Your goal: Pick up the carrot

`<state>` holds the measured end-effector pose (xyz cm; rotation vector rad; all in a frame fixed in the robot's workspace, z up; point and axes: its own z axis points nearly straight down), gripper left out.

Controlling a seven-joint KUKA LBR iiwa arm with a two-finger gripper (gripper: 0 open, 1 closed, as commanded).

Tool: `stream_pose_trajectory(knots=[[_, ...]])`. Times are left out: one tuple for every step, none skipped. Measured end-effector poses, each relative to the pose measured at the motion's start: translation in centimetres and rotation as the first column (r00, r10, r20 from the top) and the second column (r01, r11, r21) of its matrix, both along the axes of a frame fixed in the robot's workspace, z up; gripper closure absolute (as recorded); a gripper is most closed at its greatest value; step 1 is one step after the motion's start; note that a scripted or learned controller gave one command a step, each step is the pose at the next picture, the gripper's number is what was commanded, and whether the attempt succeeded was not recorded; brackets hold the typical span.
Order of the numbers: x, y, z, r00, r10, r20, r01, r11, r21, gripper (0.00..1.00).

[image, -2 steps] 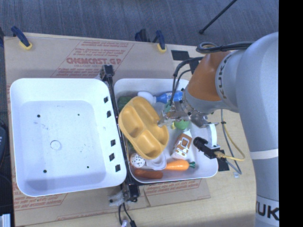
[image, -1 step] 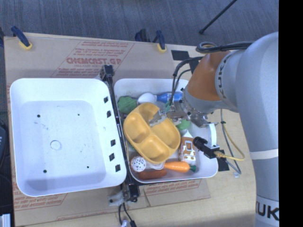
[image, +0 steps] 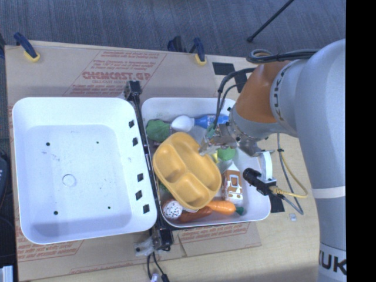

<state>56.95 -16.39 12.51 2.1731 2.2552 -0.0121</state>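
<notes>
The carrot [image: 222, 207] is orange with a green tip and lies flat along the near wall of the right bin [image: 262, 211], just below a yellow divided tray [image: 185, 170]. My gripper [image: 212, 141] hangs over the far middle of that bin, at the tray's upper right edge. It is well away from the carrot, which lies toward the near side from it. The grey wrist with its orange band [image: 258, 98] hides part of the bin's right side.
Around the tray the right bin holds a dark green item [image: 157, 129], a white egg shape [image: 182, 123], a blue item [image: 205, 121], a light green cup [image: 227, 154], an orange-and-white box [image: 233, 185], a speckled ball [image: 172, 210] and a reddish-brown piece [image: 195, 215]. The left bin [image: 23, 116] adjoins it.
</notes>
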Motion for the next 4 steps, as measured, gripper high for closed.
stream_pose_trajectory(knots=[[0.0, 0.1, 0.0, 1.0, 0.002, 0.0, -0.002, 1.0, 0.001, 0.0], [0.3, 2.9, -1.5, 0.986, 0.168, 0.004, -0.168, 0.986, 0.005, 0.0], [0.3, 3.0, -0.6, 0.985, 0.173, 0.0, -0.173, 0.985, 0.007, 1.0], [-5.9, 2.5, 13.3, 1.0, -0.003, -0.003, 0.003, 1.0, 0.012, 1.0]])
